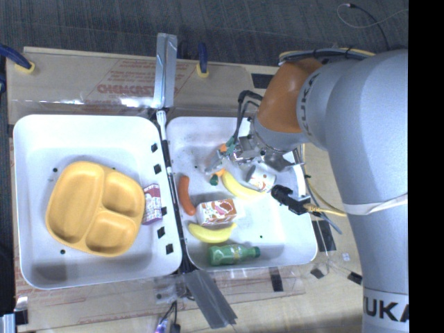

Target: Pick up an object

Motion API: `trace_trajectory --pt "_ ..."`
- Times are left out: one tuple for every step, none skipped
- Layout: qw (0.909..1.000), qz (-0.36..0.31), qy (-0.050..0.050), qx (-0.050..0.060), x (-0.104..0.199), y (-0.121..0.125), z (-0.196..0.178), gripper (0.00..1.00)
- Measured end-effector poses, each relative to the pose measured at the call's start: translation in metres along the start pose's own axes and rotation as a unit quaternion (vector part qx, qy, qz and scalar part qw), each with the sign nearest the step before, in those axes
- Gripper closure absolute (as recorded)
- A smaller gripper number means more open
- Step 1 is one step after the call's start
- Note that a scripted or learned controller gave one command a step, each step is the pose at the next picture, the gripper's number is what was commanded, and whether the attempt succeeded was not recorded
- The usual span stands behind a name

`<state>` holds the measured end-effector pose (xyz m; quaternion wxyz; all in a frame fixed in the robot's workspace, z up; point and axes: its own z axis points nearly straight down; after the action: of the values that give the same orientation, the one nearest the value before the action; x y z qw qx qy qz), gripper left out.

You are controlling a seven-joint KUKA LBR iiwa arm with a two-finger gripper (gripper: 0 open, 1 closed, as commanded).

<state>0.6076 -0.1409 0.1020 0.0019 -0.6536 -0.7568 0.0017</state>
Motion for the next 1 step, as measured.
trace_trajectory --pt "1.0000 -0.002 0.000 0.001 -0.0002 -0.0001 -0.0101 1.00"
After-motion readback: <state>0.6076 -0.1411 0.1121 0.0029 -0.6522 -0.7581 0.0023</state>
